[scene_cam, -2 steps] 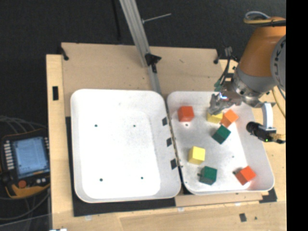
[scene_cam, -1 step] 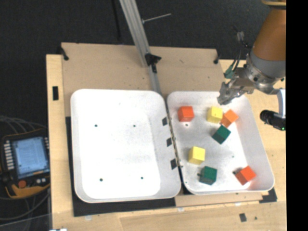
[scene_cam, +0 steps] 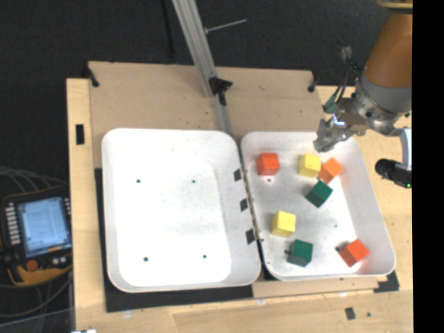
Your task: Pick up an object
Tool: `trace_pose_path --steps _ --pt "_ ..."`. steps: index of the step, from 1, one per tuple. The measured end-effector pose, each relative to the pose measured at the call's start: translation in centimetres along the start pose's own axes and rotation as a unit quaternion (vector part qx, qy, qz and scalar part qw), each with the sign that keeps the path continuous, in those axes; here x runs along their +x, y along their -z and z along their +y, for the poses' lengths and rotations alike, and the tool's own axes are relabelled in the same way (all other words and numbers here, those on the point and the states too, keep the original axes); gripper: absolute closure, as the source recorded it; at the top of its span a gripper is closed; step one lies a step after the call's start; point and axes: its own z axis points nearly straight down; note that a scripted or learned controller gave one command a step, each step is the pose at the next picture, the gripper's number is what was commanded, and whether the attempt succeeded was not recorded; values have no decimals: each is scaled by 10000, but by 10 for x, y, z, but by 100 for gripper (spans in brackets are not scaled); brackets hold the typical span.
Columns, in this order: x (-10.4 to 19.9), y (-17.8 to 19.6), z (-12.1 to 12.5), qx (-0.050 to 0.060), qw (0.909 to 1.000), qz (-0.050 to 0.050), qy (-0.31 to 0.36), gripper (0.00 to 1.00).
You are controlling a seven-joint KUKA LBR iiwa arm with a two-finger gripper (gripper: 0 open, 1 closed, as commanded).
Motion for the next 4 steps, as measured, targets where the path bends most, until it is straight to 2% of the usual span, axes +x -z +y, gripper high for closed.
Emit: trace_pose_path --steps 1,2,3,4 --pt "41 -13 -5 11 10000 10 9 100" --pt "100 -11 -10 8 10000 24 27 100" --pt "147 -29 -18 17 10000 15 18 100" --pt "197 -24 -22 2 10000 23 27 100"
